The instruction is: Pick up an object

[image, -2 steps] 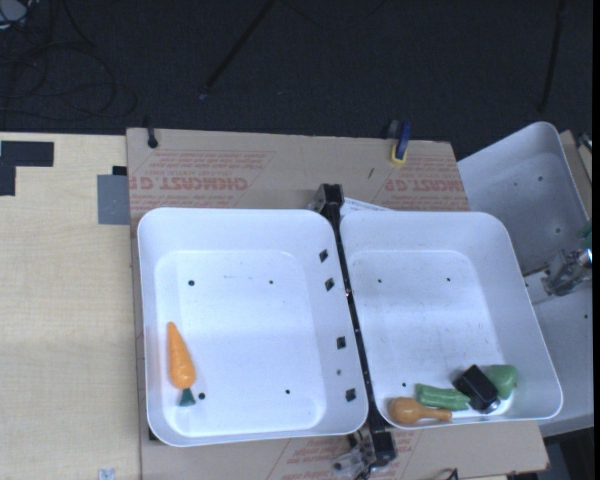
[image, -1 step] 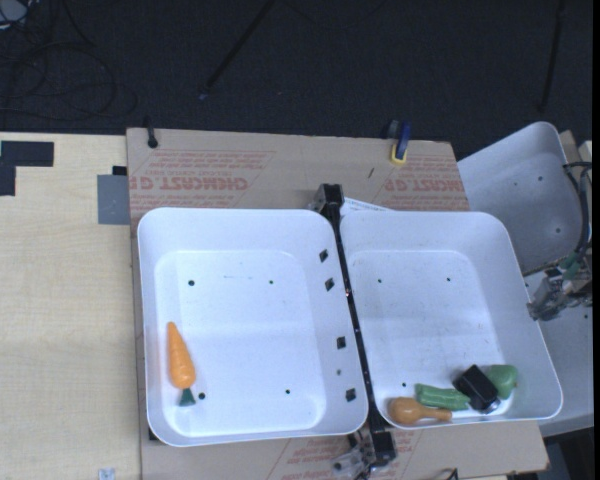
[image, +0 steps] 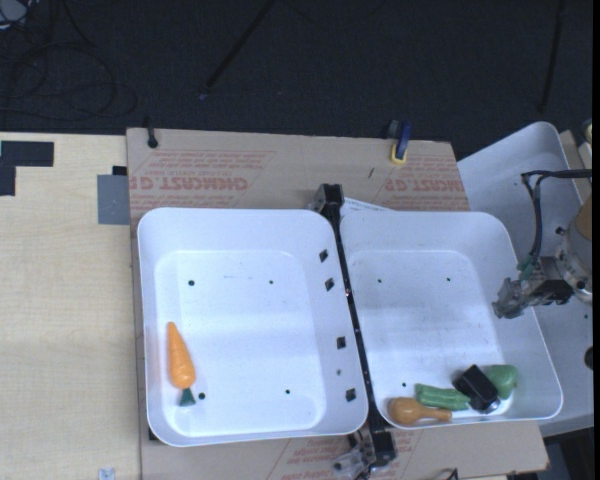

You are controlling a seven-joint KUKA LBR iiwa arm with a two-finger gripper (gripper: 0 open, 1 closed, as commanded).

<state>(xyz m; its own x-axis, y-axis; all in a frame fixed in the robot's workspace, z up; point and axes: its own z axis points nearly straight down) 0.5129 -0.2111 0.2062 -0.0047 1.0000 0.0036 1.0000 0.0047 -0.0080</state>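
The claw [image: 510, 301] hangs over the right rim of the right bin [image: 430, 238], and I cannot tell how it is set. The nearest pickings huddle in that bin's near corner: a black block [image: 477, 386] lying on green pieces [image: 442, 397], with an orange gourd [image: 417, 411] touching them. So crowded against the wall, a grab could glance off. The carrot [image: 180, 357] lies alone in the left bin [image: 230, 230].

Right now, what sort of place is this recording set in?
Probably a robotics lab bench for bin picking: two white bins on cardboard, toy carrot, and the robot's hand at the right bin.
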